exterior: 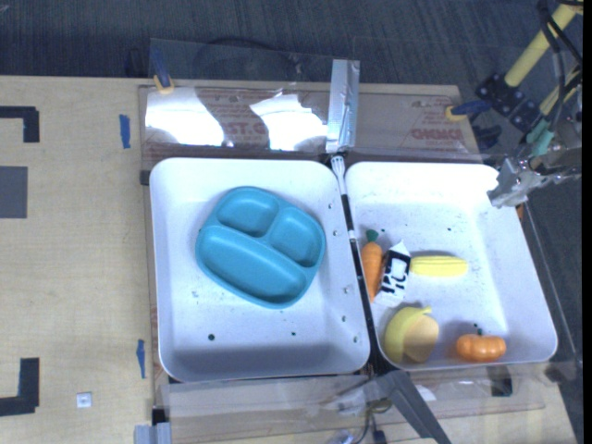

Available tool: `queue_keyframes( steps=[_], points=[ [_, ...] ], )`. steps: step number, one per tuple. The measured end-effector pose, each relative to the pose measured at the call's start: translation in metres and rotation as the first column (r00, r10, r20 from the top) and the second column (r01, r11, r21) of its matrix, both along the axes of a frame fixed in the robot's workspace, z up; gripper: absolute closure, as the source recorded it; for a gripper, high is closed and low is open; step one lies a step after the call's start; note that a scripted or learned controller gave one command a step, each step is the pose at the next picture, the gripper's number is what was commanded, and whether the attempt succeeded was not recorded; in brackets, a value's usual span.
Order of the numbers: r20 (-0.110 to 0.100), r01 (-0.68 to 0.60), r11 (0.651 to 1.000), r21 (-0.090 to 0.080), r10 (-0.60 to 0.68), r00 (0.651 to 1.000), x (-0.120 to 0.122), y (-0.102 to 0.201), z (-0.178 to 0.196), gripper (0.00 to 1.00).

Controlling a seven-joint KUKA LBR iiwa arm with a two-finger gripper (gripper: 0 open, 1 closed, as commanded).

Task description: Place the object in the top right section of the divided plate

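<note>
from my seat i have the one overhead camera, looking down at a slant on both bins. the gripper (pixel 511 189) sits at the far right, over the upper right corner of the right bin (pixel 435 191), just at its rim. it looks like a pale metal piece hanging below the dark cabling of the arm, and i cannot tell how it is set or whether it has anything in it; nothing from the bins shows at it.

the divided plate (pixel 261 244) is blue, lies tilted in the middle of the left bin (pixel 185 322), and has three sections, one long and two smaller. it is well apart from the gripper, a full bin over to the left.

the loose things all lie in the right bin, below and left of the gripper. i count five: one carrot (pixel 372 265) along the bin's left wall, one black and white piece (pixel 396 271) touching the carrot's right side, one yellow corn cob (pixel 438 266) just right of that, one yellow-green pear-like fruit (pixel 412 334) near the front, and one small orange pumpkin-like item (pixel 480 347) to its right by the front wall. two bins, one plate, one gripper.
</note>
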State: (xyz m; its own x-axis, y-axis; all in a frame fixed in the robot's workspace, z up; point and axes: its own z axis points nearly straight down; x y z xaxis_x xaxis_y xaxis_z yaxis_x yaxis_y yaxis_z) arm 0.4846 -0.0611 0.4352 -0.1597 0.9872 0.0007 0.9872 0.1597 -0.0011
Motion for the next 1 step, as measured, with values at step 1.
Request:
queue_keyframes(
  steps=[1],
  points=[
    [0.006, -0.172, 0.985, -0.004, 0.172, 0.985, 0.054, -0.0681, 0.0, 1.0]
  ],
)
